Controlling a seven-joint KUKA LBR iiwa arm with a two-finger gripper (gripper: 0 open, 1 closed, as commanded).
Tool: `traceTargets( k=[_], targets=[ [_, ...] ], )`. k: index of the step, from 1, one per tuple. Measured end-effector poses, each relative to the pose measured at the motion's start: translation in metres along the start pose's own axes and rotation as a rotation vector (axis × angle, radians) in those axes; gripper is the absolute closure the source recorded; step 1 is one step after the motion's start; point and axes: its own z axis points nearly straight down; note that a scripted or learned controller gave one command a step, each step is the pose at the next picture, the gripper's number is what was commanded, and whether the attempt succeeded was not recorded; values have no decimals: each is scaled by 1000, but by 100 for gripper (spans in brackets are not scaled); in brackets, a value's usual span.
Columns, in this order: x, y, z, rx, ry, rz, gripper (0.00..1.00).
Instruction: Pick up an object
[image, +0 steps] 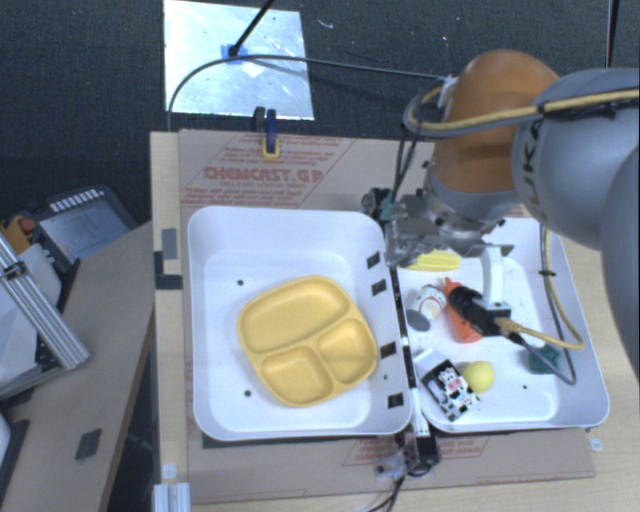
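Arm (560, 130) low over right bin (575, 400)

— What's under you?
— My hand (437, 243) hangs over the right bin (580, 385), beside a yellow banana-like piece (437, 262). Near it lie an orange carrot (462, 315), a small jar (431, 300) and a yellow ball (480, 376).
— And the left bin (215, 400)?
— A yellow divided tray (305, 340).

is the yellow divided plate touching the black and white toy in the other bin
Apart. The camera view shows the yellow divided plate in the left bin, and the black and white toy beyond the bins' walls.
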Motion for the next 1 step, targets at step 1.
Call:
traceTargets(
  k=[1],
  targets=[
    [47, -17, -3, 1, 0, 0, 100]
  ],
)
